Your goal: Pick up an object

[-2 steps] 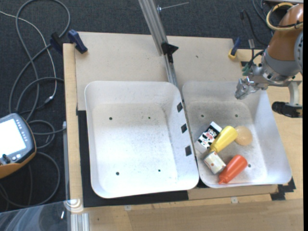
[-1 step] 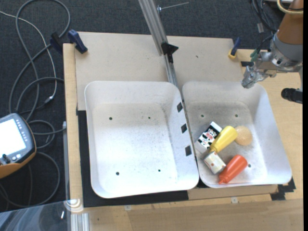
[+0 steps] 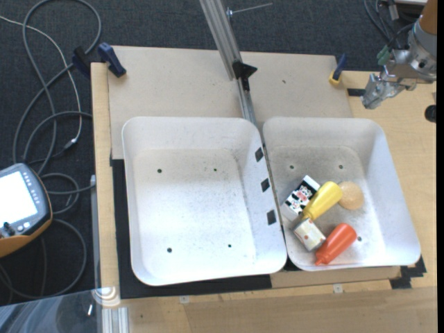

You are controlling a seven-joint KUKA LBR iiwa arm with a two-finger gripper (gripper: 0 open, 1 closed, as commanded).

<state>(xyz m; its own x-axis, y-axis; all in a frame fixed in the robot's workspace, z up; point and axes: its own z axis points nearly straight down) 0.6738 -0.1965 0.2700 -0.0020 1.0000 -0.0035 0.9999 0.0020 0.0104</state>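
The pincer (image 3: pixel 372 94) sits at the upper right of the camera view, above the tabletop (image 3: pixel 173 82) and outside both bins, just beyond the far right corner of the right bin (image 3: pixel 388 158). Its fingers are too small and blurred to resolve, so whether it is open or closed cannot be told; nothing is visible between them. The candidate objects all lie in the right bin, well apart from the pincer, below it and slightly to its left in the view, clustered in the near half of that bin. Closest to the pincer is a pale round object (image 3: pixel 351 195), which touches the upper end of a yellow bottle-shaped object (image 3: pixel 323 200) lying at a slant. Just left of the yellow object, farther from the pincer, lies a small white box with a black and red print (image 3: pixel 301 196). Below these, a small white cylinder with a dark end (image 3: pixel 310 234) rests near the lower end of the yellow object. An orange-red tapered object (image 3: pixel 336 244), the item farthest from the pincer, lies at a slant just beside the cylinder, near the front wall of the bin. The left bin (image 3: pixel 139 151) lies well to the left of the pincer and below it.
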